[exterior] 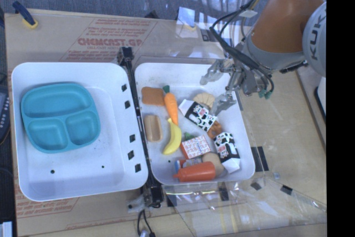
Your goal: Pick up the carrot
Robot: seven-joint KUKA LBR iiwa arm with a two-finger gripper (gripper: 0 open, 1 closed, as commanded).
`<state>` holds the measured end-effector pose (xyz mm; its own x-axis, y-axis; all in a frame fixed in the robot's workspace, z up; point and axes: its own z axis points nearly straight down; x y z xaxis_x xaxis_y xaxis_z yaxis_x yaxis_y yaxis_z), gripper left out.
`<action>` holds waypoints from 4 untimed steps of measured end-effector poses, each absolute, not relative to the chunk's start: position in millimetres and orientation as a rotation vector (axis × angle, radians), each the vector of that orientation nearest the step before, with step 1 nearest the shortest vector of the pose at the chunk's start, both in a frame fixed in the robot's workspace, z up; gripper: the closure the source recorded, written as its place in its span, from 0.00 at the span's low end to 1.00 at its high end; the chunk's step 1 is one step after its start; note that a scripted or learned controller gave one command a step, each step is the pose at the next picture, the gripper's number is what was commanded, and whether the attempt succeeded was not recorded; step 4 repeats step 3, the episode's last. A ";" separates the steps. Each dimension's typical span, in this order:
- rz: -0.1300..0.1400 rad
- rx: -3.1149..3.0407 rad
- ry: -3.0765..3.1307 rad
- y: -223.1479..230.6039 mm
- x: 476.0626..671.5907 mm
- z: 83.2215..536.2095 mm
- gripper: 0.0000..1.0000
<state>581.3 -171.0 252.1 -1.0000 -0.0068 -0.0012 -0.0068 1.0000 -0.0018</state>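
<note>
Here carrot (172,107) lies left of hand (218,87), well apart; hand open, gripping nothing.

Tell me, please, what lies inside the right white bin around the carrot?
In the right bin, the carrot lies between a brown bread piece and a cow-patterned carton, with the banana just below its tip. What is beneath them is covered.
</note>
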 end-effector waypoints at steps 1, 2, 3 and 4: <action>0.008 0.223 3.145 -85.9 600.8 115.4 0.00; -0.001 0.216 3.130 -88.5 605.7 132.6 1.00; 0.001 0.544 3.089 -47.8 573.9 193.9 1.00; 0.001 0.544 3.089 -47.8 573.9 193.9 1.00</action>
